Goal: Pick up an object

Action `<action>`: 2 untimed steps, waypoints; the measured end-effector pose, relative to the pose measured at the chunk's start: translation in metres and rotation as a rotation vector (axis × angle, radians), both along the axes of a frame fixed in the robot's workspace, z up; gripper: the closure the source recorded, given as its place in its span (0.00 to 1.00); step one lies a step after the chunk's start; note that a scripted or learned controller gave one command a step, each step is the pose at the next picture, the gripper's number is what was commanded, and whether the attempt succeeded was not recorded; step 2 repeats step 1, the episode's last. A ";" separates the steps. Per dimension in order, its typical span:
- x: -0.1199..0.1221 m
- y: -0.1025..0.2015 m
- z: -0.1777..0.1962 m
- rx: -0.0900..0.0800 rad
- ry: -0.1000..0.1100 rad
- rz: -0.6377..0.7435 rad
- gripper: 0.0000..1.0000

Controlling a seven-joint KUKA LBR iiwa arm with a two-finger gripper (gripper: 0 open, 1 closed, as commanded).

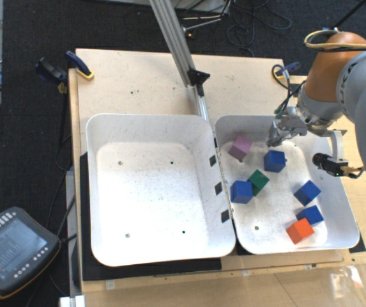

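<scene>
A: Where is the hand (277,138)?
B: Low in the right bin (336,197), at its back, just above the nearest blue cube (274,160) and beside the pink cube (239,148). Whether its jaws are spread or pressed together cannot be told from this slant.

A: Anything lifted?
B: Nothing seen in it. Green cube (259,180) touching another blue cube (241,191), mid-bin. Two more blue ones and the orange cube (299,230) lie toward the front right. All rest on the bin floor.

A: Progress?
B: Approach looks made; grasp and lift remain. Left bin (99,171) holds no cubes.
</scene>
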State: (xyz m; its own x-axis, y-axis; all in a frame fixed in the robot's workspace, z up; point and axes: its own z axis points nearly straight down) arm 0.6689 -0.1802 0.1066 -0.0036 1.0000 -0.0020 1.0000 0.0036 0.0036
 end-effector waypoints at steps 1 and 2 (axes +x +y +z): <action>0.007 0.008 0.051 0.000 -0.004 0.000 1.00; 0.007 0.008 0.051 0.000 -0.004 0.000 1.00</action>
